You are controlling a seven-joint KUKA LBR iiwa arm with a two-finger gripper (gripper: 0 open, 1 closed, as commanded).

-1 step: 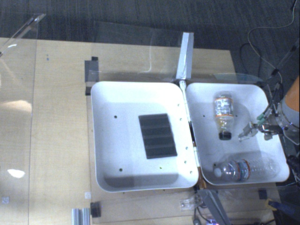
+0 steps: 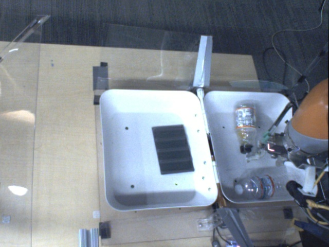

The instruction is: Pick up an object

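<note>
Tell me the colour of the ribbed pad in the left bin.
Black, with ribs across it; the ribbed pad shows plainly in the camera view.

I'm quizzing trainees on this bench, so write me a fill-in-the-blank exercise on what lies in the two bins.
1. The dark ribbed pad lies in the ____ bin.
2. The right bin holds ____ clear bottles.
3. The gripper is over the ____ bin.
4. The band on the arm is ____.

Missing words: left; two; right; orange
</note>
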